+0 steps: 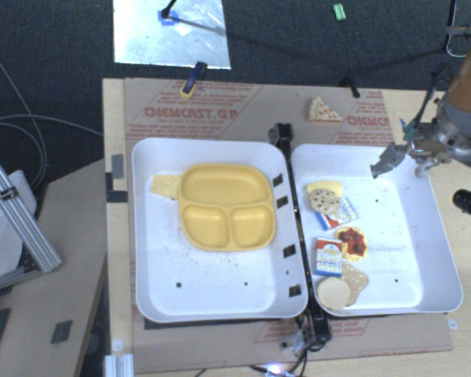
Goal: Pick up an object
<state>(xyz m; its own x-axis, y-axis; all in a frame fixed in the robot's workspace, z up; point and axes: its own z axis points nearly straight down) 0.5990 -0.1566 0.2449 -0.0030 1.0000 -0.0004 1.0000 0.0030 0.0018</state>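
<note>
Over the far edge of the right bin point(400, 246), the hand point(401, 165) hangs open and empty

- Arm point(465, 100), upper right: cut off by the frame's right edge.
- Gripper point(386, 163), over the right bin's point(412, 238) far side: blurred, outline soft.
- Pale yellow slab point(165, 185), left bin point(165, 281): right part hidden under the yellow tray point(224, 206).
- Green speck point(339, 11), top of frame: too small to identify.
- Packet point(328, 258), right bin: print unreadable.
- Metal frame point(20, 226): cut off at left edge.
</note>
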